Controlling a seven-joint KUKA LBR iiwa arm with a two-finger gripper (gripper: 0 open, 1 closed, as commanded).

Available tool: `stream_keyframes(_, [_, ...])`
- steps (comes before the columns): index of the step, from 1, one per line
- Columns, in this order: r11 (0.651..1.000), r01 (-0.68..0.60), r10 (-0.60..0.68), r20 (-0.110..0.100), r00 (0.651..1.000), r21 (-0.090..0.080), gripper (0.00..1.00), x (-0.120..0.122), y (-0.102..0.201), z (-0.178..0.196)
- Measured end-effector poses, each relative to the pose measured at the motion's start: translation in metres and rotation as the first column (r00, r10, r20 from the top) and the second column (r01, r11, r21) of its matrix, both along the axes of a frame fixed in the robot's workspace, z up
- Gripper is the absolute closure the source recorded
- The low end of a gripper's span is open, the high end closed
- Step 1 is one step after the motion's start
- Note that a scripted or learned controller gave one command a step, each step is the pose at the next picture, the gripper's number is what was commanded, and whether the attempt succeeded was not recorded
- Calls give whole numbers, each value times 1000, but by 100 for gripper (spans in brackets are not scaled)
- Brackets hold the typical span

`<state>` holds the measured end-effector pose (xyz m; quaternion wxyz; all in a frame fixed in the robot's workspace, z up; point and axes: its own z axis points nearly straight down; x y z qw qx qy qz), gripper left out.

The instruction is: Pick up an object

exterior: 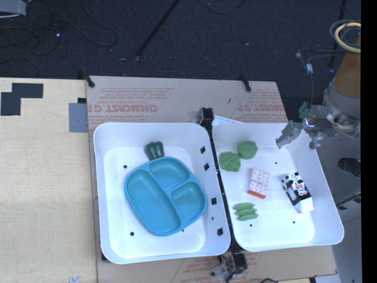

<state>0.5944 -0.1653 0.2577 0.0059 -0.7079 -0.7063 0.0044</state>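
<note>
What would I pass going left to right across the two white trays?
Blue divided plate, green leafy pieces, orange and white box, black and white carton, with the robot's hand above the right bin's far corner.

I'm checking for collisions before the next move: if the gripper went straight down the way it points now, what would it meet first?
Probably the right bin's upper right rim or bare floor there; the gripper hangs over that corner, though depth is unclear.

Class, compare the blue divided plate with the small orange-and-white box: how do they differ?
The blue divided plate lies in the left bin; the orange-and-white box lies in the right bin. The plate is far larger. The plate is rounded, the box rectangular. Both lie flat, untouched.
</note>
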Motion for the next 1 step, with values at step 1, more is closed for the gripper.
stream_keyframes(1, [1000,-2,2,14,1000,-2,0,2,0,8])
